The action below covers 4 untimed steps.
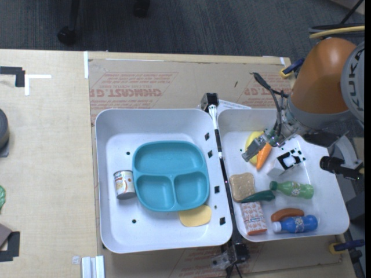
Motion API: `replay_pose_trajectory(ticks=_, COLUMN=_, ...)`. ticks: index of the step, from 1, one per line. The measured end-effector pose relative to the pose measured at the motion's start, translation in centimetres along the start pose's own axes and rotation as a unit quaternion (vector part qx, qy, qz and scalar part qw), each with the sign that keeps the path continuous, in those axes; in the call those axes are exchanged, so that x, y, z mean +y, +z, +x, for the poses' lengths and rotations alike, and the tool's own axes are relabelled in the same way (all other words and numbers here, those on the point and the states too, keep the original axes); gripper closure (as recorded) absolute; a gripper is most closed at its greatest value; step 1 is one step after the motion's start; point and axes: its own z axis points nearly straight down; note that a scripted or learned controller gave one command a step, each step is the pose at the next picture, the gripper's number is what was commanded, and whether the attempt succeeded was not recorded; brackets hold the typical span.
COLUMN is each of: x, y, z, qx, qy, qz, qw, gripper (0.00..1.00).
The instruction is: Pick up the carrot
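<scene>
Carrot at the tool, grasp being attempted

Carrot point(263, 155) is lying in the right bin point(336, 213), touching the tool point(259, 146), with a yellow item point(253, 138) just behind. The tool is reaching down onto its upper end; whether it is spread or pinching, I cannot tell. Judging by this, the grasp step is in hand; next comes a firm closing and a straight lift.

Pincer point(259, 148) low over right bin point(333, 213), touching carrot point(264, 155); yellow item point(253, 138) just beside.
</scene>
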Motion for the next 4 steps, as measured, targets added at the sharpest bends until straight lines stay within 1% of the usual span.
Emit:
replay_pose_trajectory(ticks=1, x=-0.8, y=6.8, z=-8.4, qx=0.0, qy=0.061, qz=0.002, qw=0.9981, gripper=0.0)
replay_pose_trajectory(ticks=2, x=0.4, y=10.0, z=-7.5, qx=0.001, qy=0.16, qz=0.002, qw=0.9871, gripper=0.0)
replay_pose_trajectory(ticks=3, x=0.4, y=9.1, z=-7.6, qx=0.001, qy=0.158, qz=0.002, qw=0.9874, gripper=1.0)
replay_pose_trajectory(ticks=4, x=1.1, y=0.1, z=0.0, qx=0.001, qy=0.231, qz=0.002, qw=0.973, gripper=1.0)
